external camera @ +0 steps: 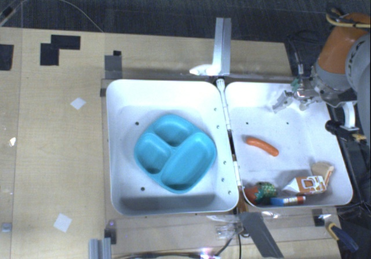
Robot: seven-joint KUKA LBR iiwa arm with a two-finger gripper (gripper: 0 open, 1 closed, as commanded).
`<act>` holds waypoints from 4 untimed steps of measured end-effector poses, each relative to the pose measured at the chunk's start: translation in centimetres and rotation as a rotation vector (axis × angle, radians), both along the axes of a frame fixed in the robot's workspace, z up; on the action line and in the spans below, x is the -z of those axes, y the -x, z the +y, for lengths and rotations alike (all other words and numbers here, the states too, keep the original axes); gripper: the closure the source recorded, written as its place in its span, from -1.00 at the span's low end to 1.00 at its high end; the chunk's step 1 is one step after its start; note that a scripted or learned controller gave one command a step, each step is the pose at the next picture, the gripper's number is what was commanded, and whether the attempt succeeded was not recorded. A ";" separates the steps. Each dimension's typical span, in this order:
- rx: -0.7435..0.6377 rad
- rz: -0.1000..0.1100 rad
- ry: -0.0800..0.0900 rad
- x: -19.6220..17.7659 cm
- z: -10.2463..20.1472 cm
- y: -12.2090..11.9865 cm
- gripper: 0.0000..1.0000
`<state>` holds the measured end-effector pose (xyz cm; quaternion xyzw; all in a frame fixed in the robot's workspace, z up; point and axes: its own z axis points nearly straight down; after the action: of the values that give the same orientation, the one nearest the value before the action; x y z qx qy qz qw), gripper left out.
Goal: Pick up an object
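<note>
Right shallow white bin: landmark.
- Orange sausage-shaped toy: near bin centre, lying flat.
- Small tan-and-orange carton: near-right corner.
- Cluster of small multicoloured items: near-left corner.
- Two-finger metal gripper: over far edge, finger state cannot be told.
- Blue three-compartment plastic tray: in left-hand neighbouring bin.

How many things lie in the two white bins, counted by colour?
Blue: 1, the blue three-compartment plastic tray in the left bin.
Orange: 1, the orange sausage-shaped toy in the right bin.
Mixed colours: 2, the small printed carton and the multicoloured toy cluster; the cluster cannot be separated further.
Total: 4
</note>
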<state>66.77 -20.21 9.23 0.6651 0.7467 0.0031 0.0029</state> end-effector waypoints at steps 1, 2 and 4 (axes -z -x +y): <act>0.033 0.003 0.002 0.6 3.2 0.5 -1.00; -0.063 0.002 0.001 -3.7 10.7 4.8 -1.00; 0.041 -0.001 0.001 0.4 10.3 7.7 -1.00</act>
<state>59.10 -9.90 8.85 0.6802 0.7330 0.0030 0.0035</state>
